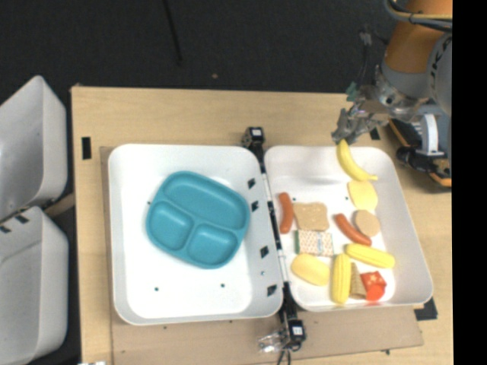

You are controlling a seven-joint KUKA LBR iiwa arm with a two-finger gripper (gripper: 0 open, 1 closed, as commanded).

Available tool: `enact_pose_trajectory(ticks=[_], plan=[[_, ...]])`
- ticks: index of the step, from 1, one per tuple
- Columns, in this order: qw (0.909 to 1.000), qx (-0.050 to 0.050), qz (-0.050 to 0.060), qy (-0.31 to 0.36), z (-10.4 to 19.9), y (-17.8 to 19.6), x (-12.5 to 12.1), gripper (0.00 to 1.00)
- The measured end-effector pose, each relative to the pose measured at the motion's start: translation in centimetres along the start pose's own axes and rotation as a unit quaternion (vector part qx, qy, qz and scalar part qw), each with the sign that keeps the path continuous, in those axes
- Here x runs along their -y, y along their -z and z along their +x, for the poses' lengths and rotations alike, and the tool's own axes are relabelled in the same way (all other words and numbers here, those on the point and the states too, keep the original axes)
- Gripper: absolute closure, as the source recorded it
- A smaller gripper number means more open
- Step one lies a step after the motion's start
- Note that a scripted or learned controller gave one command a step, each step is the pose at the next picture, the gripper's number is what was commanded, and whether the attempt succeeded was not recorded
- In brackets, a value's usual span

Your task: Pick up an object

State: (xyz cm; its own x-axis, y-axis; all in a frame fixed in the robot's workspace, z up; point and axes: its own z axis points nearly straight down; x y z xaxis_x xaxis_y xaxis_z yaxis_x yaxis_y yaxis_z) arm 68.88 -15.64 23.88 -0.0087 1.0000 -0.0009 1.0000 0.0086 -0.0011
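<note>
Evidently the likeliest thing to be picked is the banana [354,162], which lies at the far edge of the right bin [407,226], nearest the tool [351,124]. That tool hangs just beyond the bin's far rim, close above the banana's upper end; whether it is released or clenched I cannot tell, and nothing can be seen held in it.

Outward from the banana, toy food crowds the same bin: a pale yellow piece [364,195], a slice of bread [311,217], two sausages [285,212] and [351,230], a patterned cracker [315,242], a lemon-like lump [310,269], two corn cobs [341,278] and [370,255], and a red piece [373,285]. They lie packed and partly touching, so the banana, a little apart at the edge, looks the easier target.

In the left bin [125,280] a blue sectioned tray [198,219] rests alone. Both bins sit side by side on a pale wooden tabletop [190,112], with dark floor beyond and white padded shapes [27,150] at the left.
</note>
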Motion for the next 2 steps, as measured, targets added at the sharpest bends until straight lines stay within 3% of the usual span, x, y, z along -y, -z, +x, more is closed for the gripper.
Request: enact_pose_trajectory(ticks=[1,2], plan=[[1.0,0.0,0.001,-0.002,3.1,0.9,3.9,1.0],[1.0,0.0,0.002,-0.002,5.7,-0.5,7.7,1.0]])
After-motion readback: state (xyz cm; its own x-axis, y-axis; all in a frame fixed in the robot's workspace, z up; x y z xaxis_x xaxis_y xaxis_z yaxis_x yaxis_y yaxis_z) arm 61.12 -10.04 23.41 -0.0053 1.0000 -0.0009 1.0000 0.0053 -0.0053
